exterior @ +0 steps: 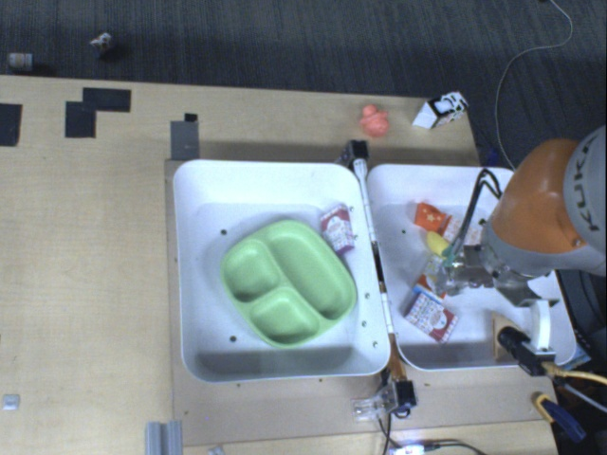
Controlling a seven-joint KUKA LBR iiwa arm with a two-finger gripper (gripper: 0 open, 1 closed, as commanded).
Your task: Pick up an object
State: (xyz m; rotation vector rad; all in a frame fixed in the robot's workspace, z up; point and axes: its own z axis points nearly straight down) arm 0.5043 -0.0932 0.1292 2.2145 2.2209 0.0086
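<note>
Left bin (194, 254): you have a green divided plate (287, 281) filling its middle, with a small red packet (338, 227) wedged at the plate's upper right, close to the wall, so awkward to reach
Right bin (398, 339): your likelier targets lie loose here, an orange packet (432, 218), a yellow piece (435, 245) and a red-and-white packet (432, 313)
Gripper (450, 275): it hangs low between those packets, likely lining up a grab; you cannot tell how the jaws stand, and nothing visibly sits in them
</note>
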